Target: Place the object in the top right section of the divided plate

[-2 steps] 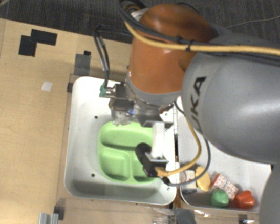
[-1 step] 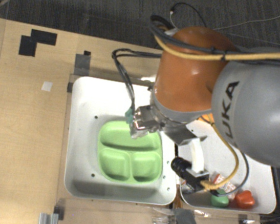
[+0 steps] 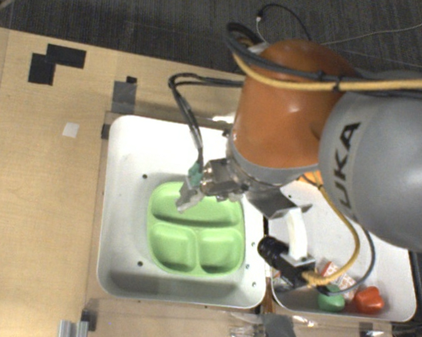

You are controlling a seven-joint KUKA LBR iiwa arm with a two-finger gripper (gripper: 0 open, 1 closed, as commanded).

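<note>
**Gripper over the plate, load not confirmed**

My arm (image 3: 370,147) sits nearest the lens, its grey body and orange band covering everything up and to the right of the plate. It comes in from that side because the plate lies in the far bin from my base.

Left of the plate is only the bare floor of the left bin (image 3: 126,191). The green plate (image 3: 184,250) rests flat in that bin, toward its right wall. It has one long section across its far side and two smaller ones across its near side, so I judge it was set there to give me an open target from above.

My gripper (image 3: 192,188) hangs over the plate's far edge, toward its left part. I cannot tell whether it is apart or together, nor whether anything is caught in it. If I do carry the object, I judge it belongs further right.

Right of the plate, in the right bin (image 3: 402,280), lie loose pieces: a white one (image 3: 295,234), a green one (image 3: 330,300) and a red one (image 3: 368,299). Each is small, rounded and glossy. Which is the object I cannot say.
</note>
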